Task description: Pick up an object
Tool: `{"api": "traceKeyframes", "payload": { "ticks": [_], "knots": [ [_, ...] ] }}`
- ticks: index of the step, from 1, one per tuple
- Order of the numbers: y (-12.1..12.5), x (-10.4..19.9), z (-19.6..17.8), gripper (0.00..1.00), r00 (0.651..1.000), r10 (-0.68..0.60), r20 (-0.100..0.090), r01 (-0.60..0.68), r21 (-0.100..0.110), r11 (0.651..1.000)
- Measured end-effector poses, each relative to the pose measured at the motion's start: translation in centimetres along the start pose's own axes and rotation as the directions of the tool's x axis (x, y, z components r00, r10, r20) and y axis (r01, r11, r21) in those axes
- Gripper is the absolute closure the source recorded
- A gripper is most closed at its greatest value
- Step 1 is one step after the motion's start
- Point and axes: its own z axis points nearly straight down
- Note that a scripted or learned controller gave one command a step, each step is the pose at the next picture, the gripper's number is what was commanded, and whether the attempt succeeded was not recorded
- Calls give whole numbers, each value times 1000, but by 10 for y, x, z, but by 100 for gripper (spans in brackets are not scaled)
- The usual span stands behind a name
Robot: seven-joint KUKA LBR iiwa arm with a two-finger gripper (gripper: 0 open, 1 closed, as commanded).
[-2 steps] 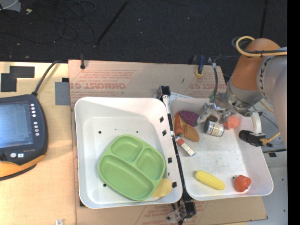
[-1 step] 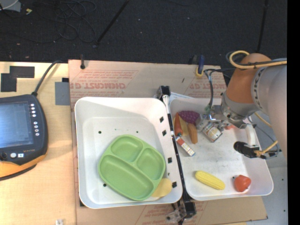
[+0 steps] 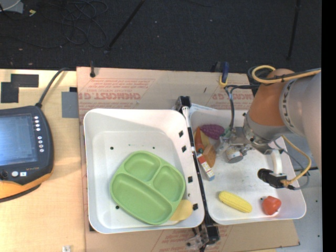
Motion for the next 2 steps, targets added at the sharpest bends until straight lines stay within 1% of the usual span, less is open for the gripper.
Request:
{"api": "traceKeyframes", "payload": {
  "ticks": [1, 2],
  "knots": [
    [2, -1, -12, 100, 1000, 2, -3, -2, -1, 1000],
    [-36, 96, -105, 100, 1000, -12, -4, 11, -6, 1000]
  ]
}}
